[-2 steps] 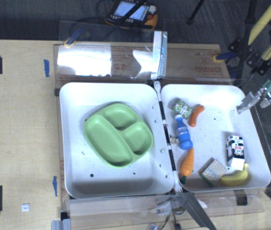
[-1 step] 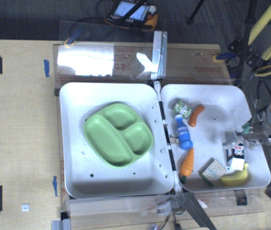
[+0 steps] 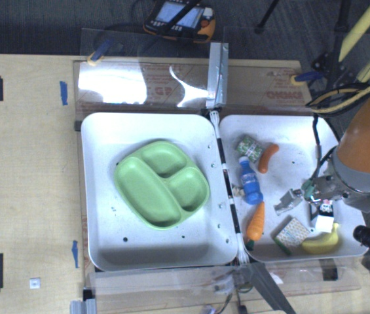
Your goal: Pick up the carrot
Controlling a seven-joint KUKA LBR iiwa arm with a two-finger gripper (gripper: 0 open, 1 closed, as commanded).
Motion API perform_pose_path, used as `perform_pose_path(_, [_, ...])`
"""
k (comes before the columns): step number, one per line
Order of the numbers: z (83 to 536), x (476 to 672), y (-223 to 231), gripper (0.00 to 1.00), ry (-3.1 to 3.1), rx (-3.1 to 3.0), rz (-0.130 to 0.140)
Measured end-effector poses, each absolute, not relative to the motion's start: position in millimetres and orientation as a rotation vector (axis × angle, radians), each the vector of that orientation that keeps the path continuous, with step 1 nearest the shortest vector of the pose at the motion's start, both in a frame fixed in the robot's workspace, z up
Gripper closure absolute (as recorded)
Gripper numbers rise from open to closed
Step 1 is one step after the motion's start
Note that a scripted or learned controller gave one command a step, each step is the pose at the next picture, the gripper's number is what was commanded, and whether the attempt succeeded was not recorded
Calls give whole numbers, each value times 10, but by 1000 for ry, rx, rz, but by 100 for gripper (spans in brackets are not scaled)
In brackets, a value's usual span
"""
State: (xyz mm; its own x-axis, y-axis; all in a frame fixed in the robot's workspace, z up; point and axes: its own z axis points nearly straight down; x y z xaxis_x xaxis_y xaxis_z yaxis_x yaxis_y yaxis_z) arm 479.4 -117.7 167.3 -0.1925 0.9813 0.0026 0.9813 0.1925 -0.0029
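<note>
Carrot (image 3: 256,222) lies in the right bin (image 3: 289,124), below the blue bottle (image 3: 250,182), near the divider. Gripper (image 3: 294,199) hovers right of the carrot; finger state unreadable. Approach leftward, descend centred, avoid the bottle.

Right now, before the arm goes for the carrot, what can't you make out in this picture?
- Claw: small and blurred, so open or shut is unclear.
- Arm: cut off by the right edge.
- Can: label too small to read.
- Carrot: its dark lower tip touches the bin wall, blurring it.
</note>
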Motion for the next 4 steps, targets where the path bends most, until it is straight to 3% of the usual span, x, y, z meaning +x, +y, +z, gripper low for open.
perform_pose_path(1, [1269, 4791, -1007, 0, -2614, -1736, 1])
perform_pose_path(2, [995, 4987, -1050, 0, -2685, -1677, -16])
perform_pose_path(3, [1005, 5039, -1068, 0, -2889, -1338, -17])
perform_pose_path(4, [1570, 4805, -1011, 0, -3052, -760, -2])
